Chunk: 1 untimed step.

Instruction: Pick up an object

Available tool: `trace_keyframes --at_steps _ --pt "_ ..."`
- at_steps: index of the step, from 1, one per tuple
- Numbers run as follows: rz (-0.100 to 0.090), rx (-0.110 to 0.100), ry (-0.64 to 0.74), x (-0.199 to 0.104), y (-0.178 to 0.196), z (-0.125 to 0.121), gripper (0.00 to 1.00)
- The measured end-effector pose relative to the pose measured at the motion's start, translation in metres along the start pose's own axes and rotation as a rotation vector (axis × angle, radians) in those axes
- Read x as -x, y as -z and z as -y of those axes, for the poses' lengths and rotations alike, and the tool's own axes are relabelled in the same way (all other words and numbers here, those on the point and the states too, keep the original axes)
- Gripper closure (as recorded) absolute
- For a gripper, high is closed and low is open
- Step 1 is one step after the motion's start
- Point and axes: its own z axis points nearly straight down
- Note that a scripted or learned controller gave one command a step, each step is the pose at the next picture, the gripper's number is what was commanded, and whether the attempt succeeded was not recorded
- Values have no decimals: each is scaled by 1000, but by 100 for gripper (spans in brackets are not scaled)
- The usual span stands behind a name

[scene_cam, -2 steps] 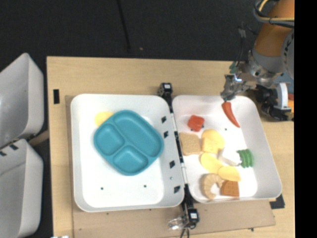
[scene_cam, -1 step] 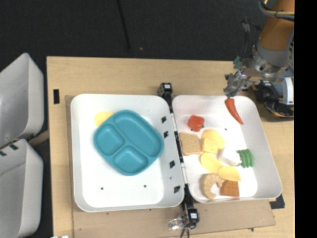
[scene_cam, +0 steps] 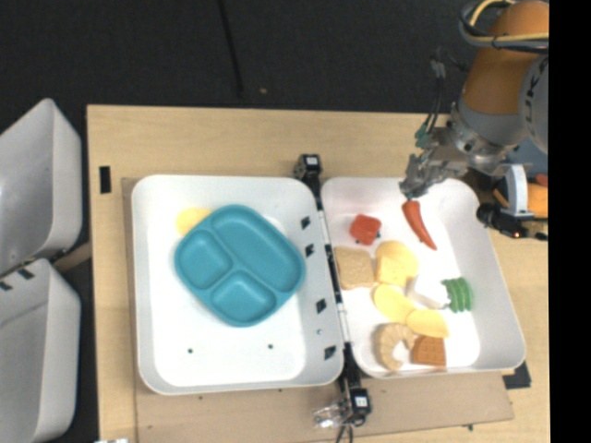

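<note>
My gripper (scene_cam: 413, 185) hangs over the far left part of the right bin (scene_cam: 494, 275). A red chili pepper (scene_cam: 418, 222) lies slanted just below it, its upper end meeting the gripper's tip; whether it is gripped is hidden. Other items in this bin are a red piece (scene_cam: 366, 229), a tan bread slice (scene_cam: 354, 268), yellow pieces (scene_cam: 395, 264), a green piece (scene_cam: 456, 293) and brown pastry pieces (scene_cam: 427, 350).
The left bin (scene_cam: 152, 340) holds a blue sectioned plate (scene_cam: 239, 263) with a yellow piece (scene_cam: 191, 219) at its far left edge. White chair backs (scene_cam: 32, 183) stand left of the bench. Black clips (scene_cam: 307, 165) sit on the divider between the bins.
</note>
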Motion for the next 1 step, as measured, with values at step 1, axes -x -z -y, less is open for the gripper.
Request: trace_keyframes --at_steps 1 --pt "-1 1 1 -42 6 25 100"
